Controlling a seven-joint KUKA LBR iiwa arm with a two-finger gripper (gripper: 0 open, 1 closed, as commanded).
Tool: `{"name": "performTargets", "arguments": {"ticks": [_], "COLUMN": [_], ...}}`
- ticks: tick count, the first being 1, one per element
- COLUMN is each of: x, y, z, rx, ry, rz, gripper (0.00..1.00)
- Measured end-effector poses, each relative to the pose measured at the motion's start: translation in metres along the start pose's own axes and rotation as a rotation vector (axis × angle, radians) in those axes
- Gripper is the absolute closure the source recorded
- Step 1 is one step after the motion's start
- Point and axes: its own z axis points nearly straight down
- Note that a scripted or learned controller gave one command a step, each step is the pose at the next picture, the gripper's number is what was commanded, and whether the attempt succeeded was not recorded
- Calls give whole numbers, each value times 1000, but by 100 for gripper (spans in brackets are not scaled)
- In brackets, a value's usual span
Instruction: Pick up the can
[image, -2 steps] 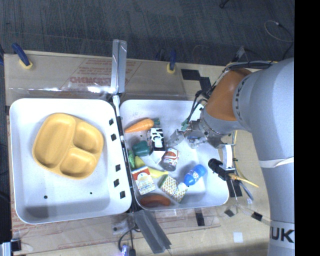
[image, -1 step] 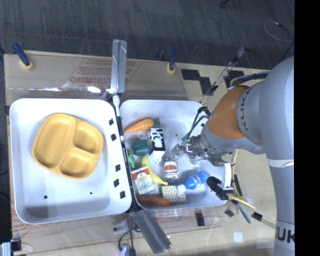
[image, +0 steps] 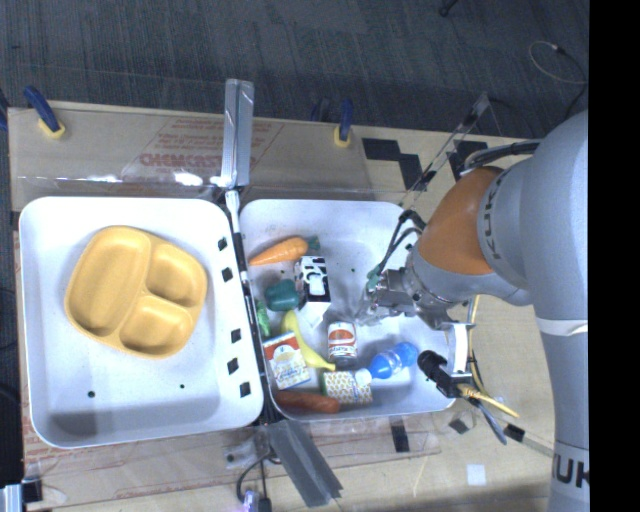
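Red-labelled can (image: 342, 341) stands untouched in the right bin (image: 380, 215) — the approach step, the gripper (image: 372, 306) just beside it, fingers' opening impossible to tell — next comes centring overhead.

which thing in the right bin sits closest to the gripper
The can, red and white, just left of and below the gripper. The blue bottle lies lower, and the carrot and banana sit further left.

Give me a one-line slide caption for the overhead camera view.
KUKA arm's tool hovers beside the can in the cluttered right bin; yellow tray sits in the left bin.
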Motion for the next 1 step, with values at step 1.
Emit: {"name": "performTargets", "arguments": {"ticks": [1], "x": [0], "y": [0], "z": [0], "rx": [0], "ry": [0], "rz": [0], "gripper": [0]}}
